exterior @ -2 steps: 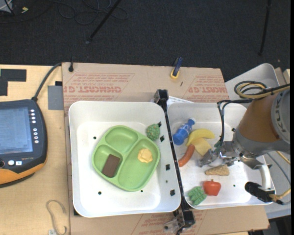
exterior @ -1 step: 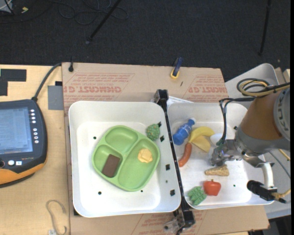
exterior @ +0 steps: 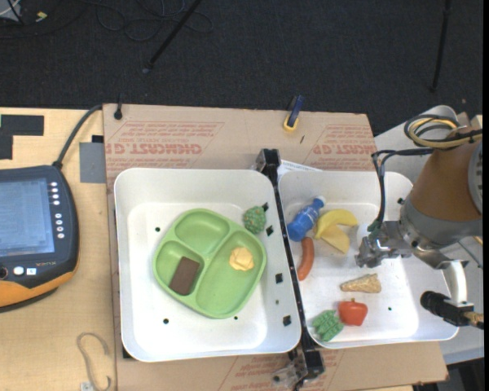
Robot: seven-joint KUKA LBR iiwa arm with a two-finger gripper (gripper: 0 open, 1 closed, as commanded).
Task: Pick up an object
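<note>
My gripper (exterior: 369, 255) hangs low over the right bin (exterior: 391, 187), just above and right of a tan wedge-shaped piece (exterior: 361, 283) and right of a yellow banana piece (exterior: 337, 227). Also in that bin lie a blue bottle (exterior: 303, 219), an orange-red sausage (exterior: 306, 258), a red tomato (exterior: 353, 312) and a green leafy piece (exterior: 328, 325). I see nothing between the fingers. The left bin (exterior: 138, 316) holds a green divided plate (exterior: 197, 228) with a brown slab (exterior: 184, 274) and a yellow piece (exterior: 242, 258), plus green broccoli (exterior: 255, 217) beside it.
A tablet (exterior: 20, 226) rests on the bench at far left. A black divider (exterior: 282, 259) separates the two bins. A blue-and-yellow clamp (exterior: 292, 113) sits on the cardboard behind the bins. Cables loop near the arm (exterior: 440, 186) at right.
</note>
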